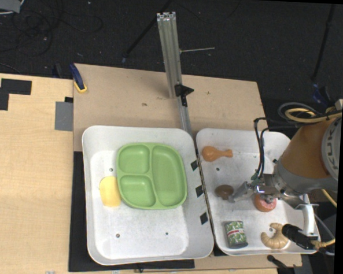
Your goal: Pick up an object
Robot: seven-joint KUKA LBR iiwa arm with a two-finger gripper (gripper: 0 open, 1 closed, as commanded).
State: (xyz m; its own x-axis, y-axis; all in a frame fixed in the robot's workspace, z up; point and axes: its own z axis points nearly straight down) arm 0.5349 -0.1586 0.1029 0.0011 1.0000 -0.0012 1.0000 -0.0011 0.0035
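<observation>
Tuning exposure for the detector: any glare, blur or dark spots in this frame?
Camera view: even light, bins bright white but speckle still visible, no hard glare. Green tray crisp, soft shadow at its edge. Floor beyond the bench nearly black. Gripper area is soft and cluttered; the brown object beside it is hard to make out. Can label unreadable.

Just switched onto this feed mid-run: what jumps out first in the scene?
The bright green three-compartment plastic tray in the left white bin dominates, with a yellow rounded object touching its left edge. In the right white bin, the grey arm's claw sits low among small items: an orange pear-shaped toy, a small brown lump and a green printed can.
</observation>
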